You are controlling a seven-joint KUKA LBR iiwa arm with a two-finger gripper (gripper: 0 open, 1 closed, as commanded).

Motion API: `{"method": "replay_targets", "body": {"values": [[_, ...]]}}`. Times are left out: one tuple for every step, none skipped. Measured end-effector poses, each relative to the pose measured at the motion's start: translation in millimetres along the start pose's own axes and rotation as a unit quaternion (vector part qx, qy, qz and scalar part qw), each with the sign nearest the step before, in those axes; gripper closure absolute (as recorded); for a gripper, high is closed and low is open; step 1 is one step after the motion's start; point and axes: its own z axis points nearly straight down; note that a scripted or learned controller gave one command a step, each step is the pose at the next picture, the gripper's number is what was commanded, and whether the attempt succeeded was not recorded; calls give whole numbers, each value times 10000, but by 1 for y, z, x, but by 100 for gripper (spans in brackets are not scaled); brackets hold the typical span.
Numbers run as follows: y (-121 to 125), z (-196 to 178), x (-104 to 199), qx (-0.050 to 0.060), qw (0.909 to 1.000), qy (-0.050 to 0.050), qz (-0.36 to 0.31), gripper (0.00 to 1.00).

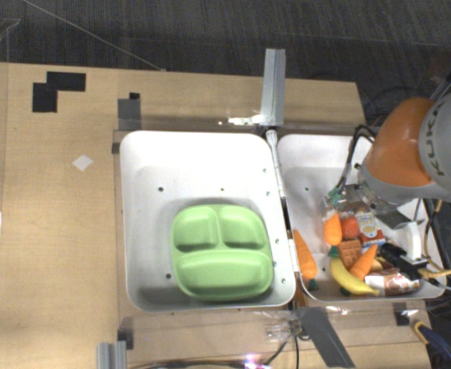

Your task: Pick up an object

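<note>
The tool (357, 210) (grip state impossible to tell) hangs over the right bin (306, 167), just above the banana (348, 278) and carrots (366, 257).

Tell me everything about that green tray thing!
The green tray is a light green plate with rounded corners, smooth and plastic-looking. It has three sections: two small ones at the far side and one wide one at the near side, with nothing in them. It lies flat, right way up, on the floor of the left white bin, toward the near side. Nothing else touches it.
</note>
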Motion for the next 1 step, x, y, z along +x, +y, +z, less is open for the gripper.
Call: {"method": "replay_targets", "body": {"values": [[52, -78, 55, 127, 9957, -8, 914, 100]]}}
